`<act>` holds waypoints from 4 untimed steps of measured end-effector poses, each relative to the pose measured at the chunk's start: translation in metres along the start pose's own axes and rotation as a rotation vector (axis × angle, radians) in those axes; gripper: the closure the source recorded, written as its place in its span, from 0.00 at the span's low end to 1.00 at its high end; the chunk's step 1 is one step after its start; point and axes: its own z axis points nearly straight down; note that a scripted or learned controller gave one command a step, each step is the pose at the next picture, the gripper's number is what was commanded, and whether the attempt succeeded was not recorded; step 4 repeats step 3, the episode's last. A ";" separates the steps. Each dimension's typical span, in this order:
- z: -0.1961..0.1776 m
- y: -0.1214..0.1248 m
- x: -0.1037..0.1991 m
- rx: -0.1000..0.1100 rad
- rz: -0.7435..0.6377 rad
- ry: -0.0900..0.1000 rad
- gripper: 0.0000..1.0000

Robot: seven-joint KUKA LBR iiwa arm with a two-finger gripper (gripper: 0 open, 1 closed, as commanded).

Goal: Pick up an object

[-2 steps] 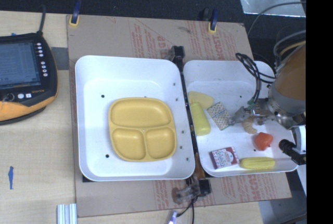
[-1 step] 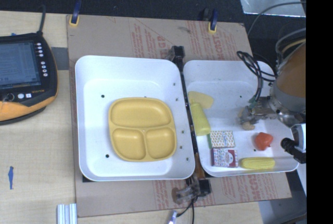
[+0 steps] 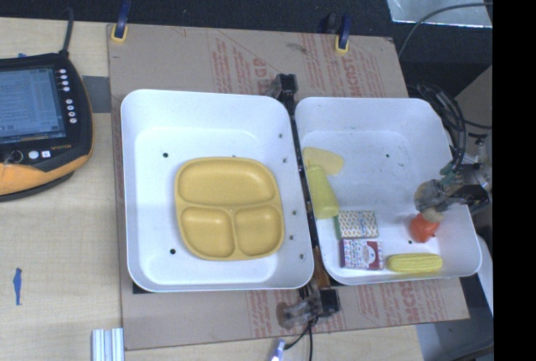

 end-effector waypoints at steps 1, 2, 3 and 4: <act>0.026 0.139 0.025 0.004 -0.005 0.004 1.00; -0.019 0.136 0.120 0.002 -0.008 0.006 1.00; -0.047 0.104 0.170 0.006 -0.006 0.006 1.00; -0.047 0.104 0.170 0.006 -0.006 0.006 1.00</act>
